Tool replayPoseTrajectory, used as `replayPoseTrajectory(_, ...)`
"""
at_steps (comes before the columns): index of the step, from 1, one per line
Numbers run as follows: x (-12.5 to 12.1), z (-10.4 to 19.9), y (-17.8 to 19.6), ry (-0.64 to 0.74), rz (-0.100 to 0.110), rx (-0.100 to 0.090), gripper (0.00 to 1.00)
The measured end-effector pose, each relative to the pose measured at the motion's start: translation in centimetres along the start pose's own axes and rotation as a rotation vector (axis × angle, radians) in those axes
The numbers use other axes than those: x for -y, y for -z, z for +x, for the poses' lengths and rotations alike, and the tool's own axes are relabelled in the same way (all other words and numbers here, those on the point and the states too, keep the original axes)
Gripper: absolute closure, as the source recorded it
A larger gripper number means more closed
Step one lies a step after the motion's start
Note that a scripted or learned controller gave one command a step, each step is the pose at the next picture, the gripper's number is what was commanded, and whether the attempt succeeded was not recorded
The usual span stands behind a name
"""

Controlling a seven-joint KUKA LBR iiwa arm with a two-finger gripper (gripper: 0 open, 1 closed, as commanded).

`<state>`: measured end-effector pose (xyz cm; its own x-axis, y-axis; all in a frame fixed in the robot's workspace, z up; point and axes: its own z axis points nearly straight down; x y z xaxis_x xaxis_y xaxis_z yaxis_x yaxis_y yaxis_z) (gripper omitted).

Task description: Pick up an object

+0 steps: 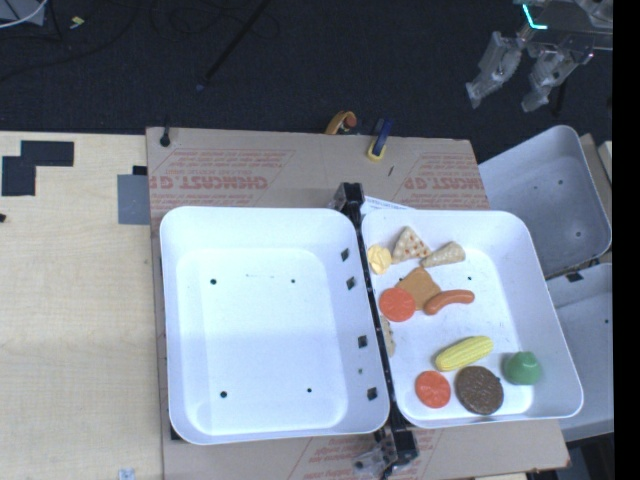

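My gripper (516, 80) hangs high at the upper right, well above and behind the right bin (545, 278), with its two fingers spread apart and nothing between them. The right bin holds play food: a yellow corn cob (463, 351), a red sausage (449, 301), a brown cookie (480, 389), a green piece (522, 368), two red-orange discs (397, 305) (433, 389), a brown slab (420, 284), two wedge-shaped crackers (408, 244) (445, 255) and a small yellow round piece (379, 259).
The left bin (190, 328) sits beside the right one, joined by a black clamp strip (365, 308). Both rest on a cardboard sheet (250, 173). A grey metal plate (555, 198) lies to the right of the bins.
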<state>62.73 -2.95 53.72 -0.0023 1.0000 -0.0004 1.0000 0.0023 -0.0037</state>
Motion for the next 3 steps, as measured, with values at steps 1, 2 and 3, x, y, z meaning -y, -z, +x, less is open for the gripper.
replayPoseTrajectory(1, 0.0, 0.1, 0.9, 0.004, 0.003, 0.001, 1.00)
replayPoseTrajectory(2, -1.7, -4.5, 0.0, -0.003, -0.002, 0.001, 1.00)
replayPoseTrajectory(3, 2.7, -9.4, -0.1, -0.002, 0.002, -0.001, 1.00)
